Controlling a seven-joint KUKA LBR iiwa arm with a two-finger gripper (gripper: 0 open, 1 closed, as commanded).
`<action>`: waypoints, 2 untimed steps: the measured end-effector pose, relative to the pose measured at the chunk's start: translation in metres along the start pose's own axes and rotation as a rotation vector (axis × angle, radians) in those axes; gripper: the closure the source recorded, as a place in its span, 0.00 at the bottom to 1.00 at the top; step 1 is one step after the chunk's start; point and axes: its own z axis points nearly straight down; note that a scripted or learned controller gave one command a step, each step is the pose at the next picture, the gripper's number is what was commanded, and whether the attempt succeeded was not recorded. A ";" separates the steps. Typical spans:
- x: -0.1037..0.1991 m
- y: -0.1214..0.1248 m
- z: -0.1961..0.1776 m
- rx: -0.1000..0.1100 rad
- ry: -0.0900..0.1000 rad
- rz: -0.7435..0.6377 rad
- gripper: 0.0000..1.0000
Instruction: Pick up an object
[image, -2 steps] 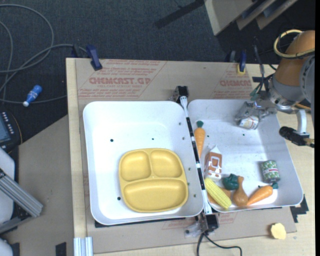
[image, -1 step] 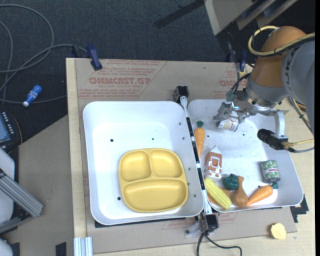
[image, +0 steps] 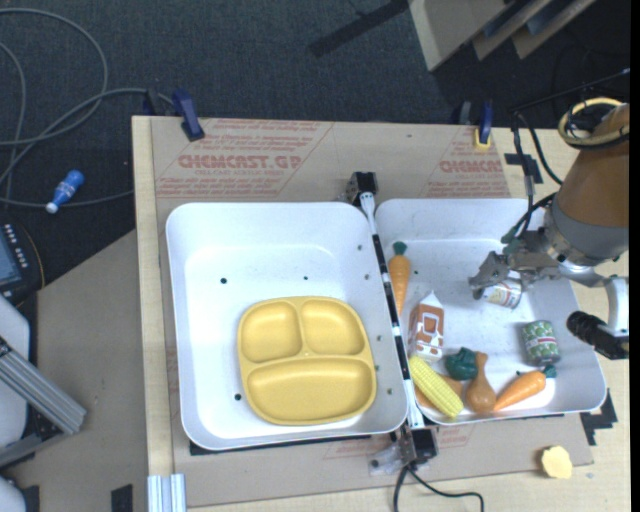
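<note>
Camera view: the gripper (image: 497, 281) hangs low in the right bin (image: 450, 222), directly over a small white cup (image: 503, 295) (finger spacing cannot be told). Nearby lie a carrot (image: 399, 277), carton (image: 428, 329), corn cob (image: 436, 386) and green can (image: 540, 341). The left bin (image: 200, 300) holds a yellow tray (image: 305, 359).

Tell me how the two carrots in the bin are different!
The carrot by the left wall of the right bin is slimmer and stands straight up and down in the picture, green top at the far end. The other carrot near the front edge is fatter and lies slanted, touching a brown toy. The first lies apart from the other toys. Both are orange toys in one bin.
</note>
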 end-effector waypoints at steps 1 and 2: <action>0.037 0.090 -0.034 -0.016 -0.003 -0.013 1.00; 0.101 0.016 -0.042 0.001 0.002 -0.010 1.00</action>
